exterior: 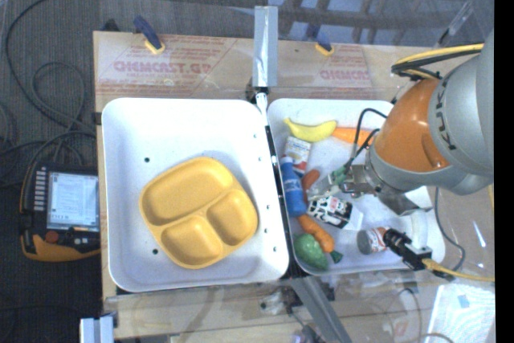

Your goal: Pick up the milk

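The milk [330,210] is a small carton with black-and-white cow patches, lying on its side in the middle of the right bin [418,261]. My gripper [347,179] hangs just above and to the right of it, below the orange wrist band [405,142]. From this angle the gripper looks close to the carton's upper edge, and I cannot see whether it touches it.
Around the milk lie a blue bottle [291,189], a banana [312,128], a carrot [316,230], a green pepper [312,251] and a small can [373,240]. A yellow divided plate [200,210] sits in the left bin [128,132].
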You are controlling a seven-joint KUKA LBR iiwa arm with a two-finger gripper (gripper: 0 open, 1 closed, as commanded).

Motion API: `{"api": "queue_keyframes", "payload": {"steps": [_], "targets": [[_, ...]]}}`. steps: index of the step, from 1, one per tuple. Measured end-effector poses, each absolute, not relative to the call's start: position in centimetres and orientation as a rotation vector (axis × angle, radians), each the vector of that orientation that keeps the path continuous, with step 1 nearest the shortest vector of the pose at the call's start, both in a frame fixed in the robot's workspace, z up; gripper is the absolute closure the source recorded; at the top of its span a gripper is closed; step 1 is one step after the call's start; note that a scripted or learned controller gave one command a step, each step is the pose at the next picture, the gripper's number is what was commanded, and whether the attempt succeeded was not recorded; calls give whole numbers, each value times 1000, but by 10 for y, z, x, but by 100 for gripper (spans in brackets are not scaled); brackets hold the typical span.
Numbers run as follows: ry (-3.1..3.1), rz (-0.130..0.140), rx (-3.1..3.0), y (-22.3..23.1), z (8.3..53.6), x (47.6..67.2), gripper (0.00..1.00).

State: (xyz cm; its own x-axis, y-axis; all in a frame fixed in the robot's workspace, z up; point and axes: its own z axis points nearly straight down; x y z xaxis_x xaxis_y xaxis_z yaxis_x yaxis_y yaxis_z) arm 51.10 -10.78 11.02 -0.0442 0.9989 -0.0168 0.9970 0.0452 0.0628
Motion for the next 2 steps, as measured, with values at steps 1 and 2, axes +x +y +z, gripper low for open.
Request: {"api": "queue_keyframes", "payload": {"steps": [1, 2], "targets": [[2261, 56, 2078, -105, 111, 506, 0], [2278, 79, 2071, -97, 125, 510, 100]]}}
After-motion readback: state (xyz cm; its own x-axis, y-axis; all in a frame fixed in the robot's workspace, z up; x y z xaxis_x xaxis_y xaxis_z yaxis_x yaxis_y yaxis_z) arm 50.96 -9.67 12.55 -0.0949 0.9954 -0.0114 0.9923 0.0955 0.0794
